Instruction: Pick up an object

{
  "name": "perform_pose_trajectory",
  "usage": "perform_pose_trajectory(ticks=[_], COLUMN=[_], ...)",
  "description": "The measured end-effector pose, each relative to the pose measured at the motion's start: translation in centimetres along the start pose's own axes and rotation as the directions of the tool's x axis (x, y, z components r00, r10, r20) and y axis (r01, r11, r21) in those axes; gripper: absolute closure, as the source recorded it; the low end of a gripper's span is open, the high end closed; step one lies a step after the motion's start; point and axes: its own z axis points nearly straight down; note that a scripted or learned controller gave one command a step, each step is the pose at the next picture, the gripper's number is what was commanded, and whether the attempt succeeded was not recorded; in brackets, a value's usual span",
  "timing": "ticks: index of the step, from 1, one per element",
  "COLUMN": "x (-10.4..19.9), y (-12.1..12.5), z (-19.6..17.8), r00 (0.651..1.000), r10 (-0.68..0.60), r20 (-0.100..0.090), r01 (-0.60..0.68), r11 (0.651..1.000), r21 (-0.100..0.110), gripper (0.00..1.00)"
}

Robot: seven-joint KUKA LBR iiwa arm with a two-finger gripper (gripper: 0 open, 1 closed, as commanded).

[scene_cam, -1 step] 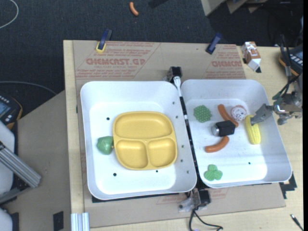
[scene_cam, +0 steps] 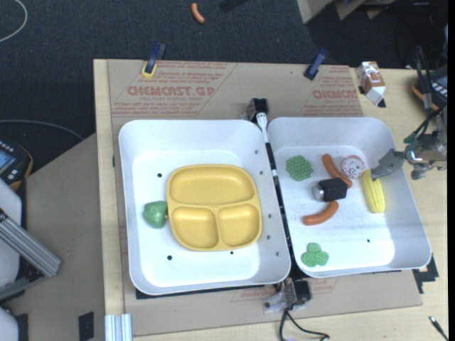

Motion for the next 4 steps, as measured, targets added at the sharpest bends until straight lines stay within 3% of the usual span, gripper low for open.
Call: perform_pose_trajectory(ticks=[2,3,4], x=[0.6,0.7,0.6], y=[-0.7,-0.8,-0.7], z=[10.6,12.5,11.3], r00=[1.0,1.0,1.0], r10=[0.0,0.0,0.0], r20=[-0.004,-0.003,-0.001], r01=[0.0,0.0,0.0], r11=[1.0,1.0,1.0], r21=[0.007,0.005,0.001], gripper=[0.0,0.0,1.0])
